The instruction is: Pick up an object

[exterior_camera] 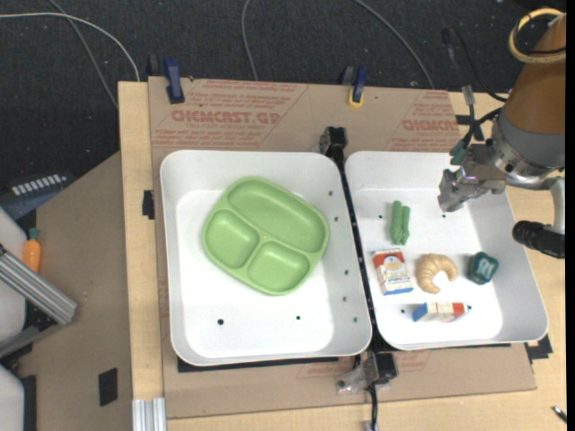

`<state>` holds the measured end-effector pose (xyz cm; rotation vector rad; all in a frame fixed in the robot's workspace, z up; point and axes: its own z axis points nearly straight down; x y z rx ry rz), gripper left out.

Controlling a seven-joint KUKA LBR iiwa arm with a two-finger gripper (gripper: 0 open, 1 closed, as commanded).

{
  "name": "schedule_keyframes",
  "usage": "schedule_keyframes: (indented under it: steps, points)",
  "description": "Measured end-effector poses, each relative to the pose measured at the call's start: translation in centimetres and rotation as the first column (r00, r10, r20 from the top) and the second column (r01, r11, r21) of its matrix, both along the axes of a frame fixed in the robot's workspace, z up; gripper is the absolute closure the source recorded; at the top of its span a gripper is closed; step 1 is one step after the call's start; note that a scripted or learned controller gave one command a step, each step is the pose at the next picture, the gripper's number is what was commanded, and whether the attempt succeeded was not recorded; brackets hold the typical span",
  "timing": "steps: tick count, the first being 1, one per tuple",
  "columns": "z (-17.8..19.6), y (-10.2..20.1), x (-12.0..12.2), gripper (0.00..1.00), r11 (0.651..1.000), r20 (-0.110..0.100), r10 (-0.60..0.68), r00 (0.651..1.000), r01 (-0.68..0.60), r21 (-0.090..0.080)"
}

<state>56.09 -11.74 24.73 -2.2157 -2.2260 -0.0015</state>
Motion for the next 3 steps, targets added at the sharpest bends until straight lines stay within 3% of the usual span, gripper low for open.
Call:
schedule_keyframes:
  steps: [3]
  points:
    - [-1.9, 18.2, 0.8, 1.0, 1.0, -0.001, 0.001, 1.0, -0.001, 0.0]
